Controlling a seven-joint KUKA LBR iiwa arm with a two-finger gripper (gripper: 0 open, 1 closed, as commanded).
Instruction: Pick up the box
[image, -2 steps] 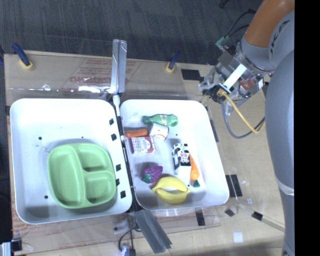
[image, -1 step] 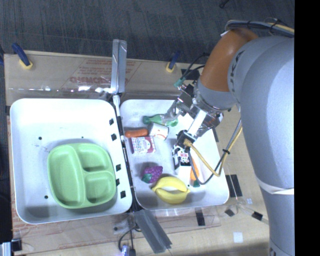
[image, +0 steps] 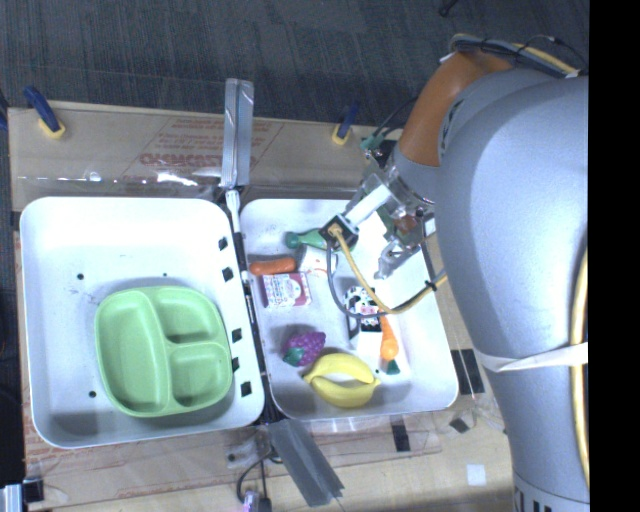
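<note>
Stock of bench at box pick: grasp not yet made

1. Arm, grey with orange band. It is entered from the right and is hung over the right side of the right bin.
2. Left bin, white and shallow. One item is held in it.
3. Right bin, white and shallow. The small goods are gathered in it.
4. Green divided plate. It is laid flat in the near half of the left bin.
5. Banana, yellow. It is placed by the near wall of the right bin.
6. Box, pinkish red with a pale label. It is laid flat in the left part of the right bin, just beside the wall shared with the left bin. An orange piece is set just beyond it and the grapes just nearer.
7. Gripper. It is held over the far right part of the right bin, to the right of the box and apart from it. Nothing is seen gripped in it. Whether it is wide or narrow cannot be told.
8. Carrot, near the right wall.
9. Black-and-white piece, mid-bin, between box and carrot.
10. Green piece, at the far end.

Progress: nothing is judged done. The box is untouched on the bin floor. The approach to the left, the descent, the closing and the lift are all left.
</note>
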